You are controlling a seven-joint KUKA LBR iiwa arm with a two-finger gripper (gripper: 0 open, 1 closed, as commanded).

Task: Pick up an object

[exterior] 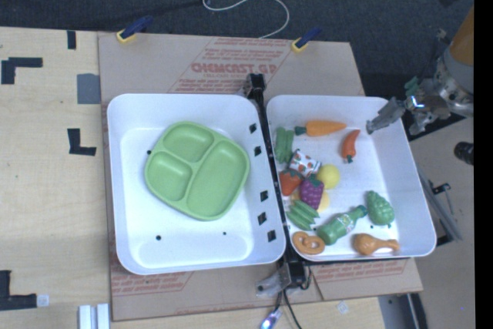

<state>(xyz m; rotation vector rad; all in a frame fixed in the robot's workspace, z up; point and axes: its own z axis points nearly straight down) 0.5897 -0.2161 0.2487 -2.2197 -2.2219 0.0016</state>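
Camera view finds the gripper (383,119) at the right bin's (416,189) upper right rim — whether it is clenched or released, I cannot tell. Nearest toy is the red pepper (350,144), just left and below, long axis roughly upright.

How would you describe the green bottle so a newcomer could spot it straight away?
Look in the right-hand bin, the one full of toy food, not the one holding the green plate. Go to its near edge: the green bottle lies tilted between an orange ring and a drumstick. It alone has a white cap and a label.
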